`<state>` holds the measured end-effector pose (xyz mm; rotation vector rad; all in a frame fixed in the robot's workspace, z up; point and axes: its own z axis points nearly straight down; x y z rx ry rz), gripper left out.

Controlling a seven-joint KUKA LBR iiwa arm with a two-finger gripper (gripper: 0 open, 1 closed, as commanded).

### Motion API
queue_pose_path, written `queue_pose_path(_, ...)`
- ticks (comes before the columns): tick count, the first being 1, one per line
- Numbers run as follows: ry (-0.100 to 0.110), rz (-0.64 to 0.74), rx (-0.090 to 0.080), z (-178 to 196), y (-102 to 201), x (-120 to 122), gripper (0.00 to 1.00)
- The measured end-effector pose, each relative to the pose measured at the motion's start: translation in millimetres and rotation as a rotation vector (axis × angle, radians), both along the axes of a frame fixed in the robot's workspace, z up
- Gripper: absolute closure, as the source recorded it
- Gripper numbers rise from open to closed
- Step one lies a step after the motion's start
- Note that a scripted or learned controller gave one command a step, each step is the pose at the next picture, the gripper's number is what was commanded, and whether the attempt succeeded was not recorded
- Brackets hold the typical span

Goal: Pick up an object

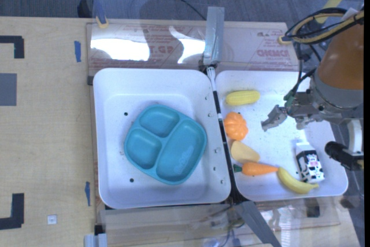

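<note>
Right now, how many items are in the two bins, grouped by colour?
Yellow: 3 (corn cob, wedge-shaped piece, banana)
Orange: 2 (round orange fruit, carrot)
Blue: 1 (divided plate, in the left bin)
Black and white: 1 (small toy)
Total: 7, six of them in the right bin.

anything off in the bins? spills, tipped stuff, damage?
Nothing stands out. The blue divided plate lies flat in the left bin. In the right bin, the corn, pumpkin, carrot, banana and small black-and-white toy lie loose, none spilled. The gripper hovers over bare floor.
</note>
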<state>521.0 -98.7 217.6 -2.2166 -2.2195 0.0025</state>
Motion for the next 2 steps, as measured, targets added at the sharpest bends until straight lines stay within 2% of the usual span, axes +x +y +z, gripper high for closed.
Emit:
queue_pose_path(1, -0.006, 0.026, -0.005, -9.2, -55.1, 26.1, 0.0)
queue_pose_path(2, 0.002, -0.097, -0.001, -47.8, -116.7, -23.9, 0.0)
